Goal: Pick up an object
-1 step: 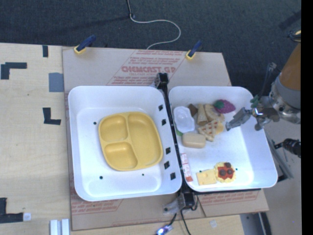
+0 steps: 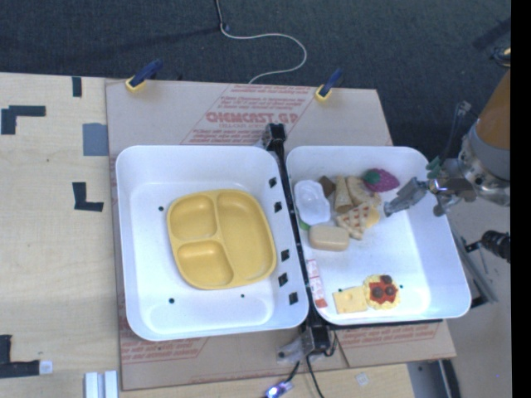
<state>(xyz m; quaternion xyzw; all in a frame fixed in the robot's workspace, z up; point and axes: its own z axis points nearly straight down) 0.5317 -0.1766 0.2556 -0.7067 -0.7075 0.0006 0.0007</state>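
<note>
**Desk:** What does the overhead camera view show?

**Photographer:** Two shallow white bins sit side by side on a cardboard-covered bench. The left bin (image 2: 137, 222) holds a yellow divided plate (image 2: 221, 239), lying flat near its centre. The right bin (image 2: 431, 255) holds the toy food. The grey arm (image 2: 485, 168) reaches in from three o'clock, and its gripper (image 2: 398, 201) hangs over the right bin's upper right part, pointing toward nine o'clock.

**Desk:** Is the pincer holding anything?

**Photographer:** I can see nothing between its fingers. Whether they stand apart or together I cannot tell; the tip is small and blurred.

**Desk:** Where do the objects lie relative to it?

**Photographer:** The nearest is a waffle-patterned piece (image 2: 358, 217), just beside the tip at about eight o'clock. A pink, berry-like piece (image 2: 381, 179) sits near the tip at eleven o'clock. Brown bread-like pieces (image 2: 346, 191) lie at nine to ten o'clock, and a clear plastic cup (image 2: 310, 199) lies beyond them against the bin's left wall. A beige oblong piece (image 2: 328, 238) lies at eight o'clock, farther off. A yellow cheese-like slab (image 2: 349, 300) and a round red-topped piece (image 2: 382, 290) lie well apart from the tip at six to seven o'clock, near the bin's lower edge.
</note>
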